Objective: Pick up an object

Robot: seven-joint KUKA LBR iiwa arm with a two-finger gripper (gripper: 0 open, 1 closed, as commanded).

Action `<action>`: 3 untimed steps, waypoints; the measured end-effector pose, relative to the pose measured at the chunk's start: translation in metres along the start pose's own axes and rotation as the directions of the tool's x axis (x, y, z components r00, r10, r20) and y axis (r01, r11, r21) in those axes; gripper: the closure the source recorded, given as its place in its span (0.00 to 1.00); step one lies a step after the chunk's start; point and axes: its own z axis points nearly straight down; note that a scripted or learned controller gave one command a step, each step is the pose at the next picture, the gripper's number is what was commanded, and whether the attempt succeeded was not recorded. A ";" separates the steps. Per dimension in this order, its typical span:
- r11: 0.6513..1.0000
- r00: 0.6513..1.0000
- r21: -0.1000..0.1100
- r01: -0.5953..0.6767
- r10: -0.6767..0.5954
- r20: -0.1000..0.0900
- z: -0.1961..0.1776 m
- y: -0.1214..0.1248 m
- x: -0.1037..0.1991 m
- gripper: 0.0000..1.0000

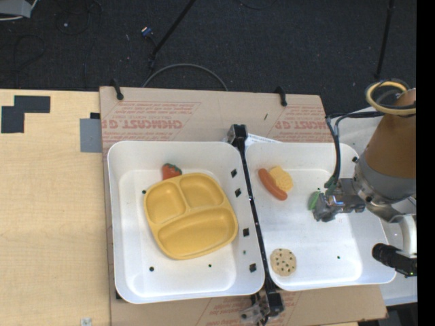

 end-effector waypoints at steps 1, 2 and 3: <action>1.000 1.000 0.001 -0.001 0.001 0.000 0.012 -0.001 0.051 1.00; 1.000 1.000 -0.001 0.000 0.000 0.001 0.002 -0.003 0.104 1.00; 1.000 1.000 0.003 -0.002 0.002 0.002 0.014 -0.005 0.155 1.00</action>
